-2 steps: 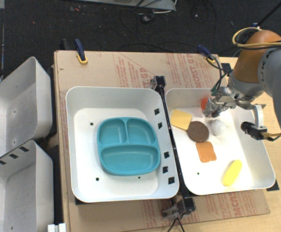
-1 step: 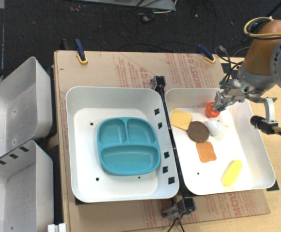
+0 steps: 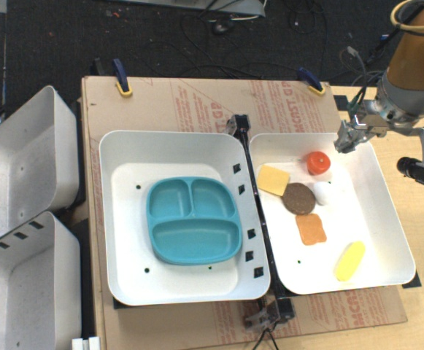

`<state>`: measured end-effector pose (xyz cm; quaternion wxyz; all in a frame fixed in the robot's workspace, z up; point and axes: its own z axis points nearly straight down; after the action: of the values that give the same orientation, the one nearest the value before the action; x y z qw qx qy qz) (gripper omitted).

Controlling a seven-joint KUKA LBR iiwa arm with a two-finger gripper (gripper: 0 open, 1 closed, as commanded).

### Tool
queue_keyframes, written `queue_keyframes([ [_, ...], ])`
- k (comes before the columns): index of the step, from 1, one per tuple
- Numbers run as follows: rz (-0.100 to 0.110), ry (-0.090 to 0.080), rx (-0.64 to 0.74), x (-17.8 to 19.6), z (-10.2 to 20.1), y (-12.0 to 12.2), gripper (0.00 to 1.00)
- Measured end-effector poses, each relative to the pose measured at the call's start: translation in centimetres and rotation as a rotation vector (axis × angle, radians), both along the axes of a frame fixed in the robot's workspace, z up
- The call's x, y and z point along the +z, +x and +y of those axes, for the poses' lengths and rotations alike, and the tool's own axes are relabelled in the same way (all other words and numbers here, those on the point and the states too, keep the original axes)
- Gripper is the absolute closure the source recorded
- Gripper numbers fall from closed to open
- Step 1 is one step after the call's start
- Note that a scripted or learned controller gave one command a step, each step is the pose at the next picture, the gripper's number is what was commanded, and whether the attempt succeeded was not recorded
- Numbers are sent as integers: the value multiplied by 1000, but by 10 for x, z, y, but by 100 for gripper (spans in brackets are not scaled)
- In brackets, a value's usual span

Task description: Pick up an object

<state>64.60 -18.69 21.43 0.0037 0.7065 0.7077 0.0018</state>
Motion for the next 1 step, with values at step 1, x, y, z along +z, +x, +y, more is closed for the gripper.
queue_keyframes([
  [1, 1, 0, 1, 42, 0, 1, 100],
])
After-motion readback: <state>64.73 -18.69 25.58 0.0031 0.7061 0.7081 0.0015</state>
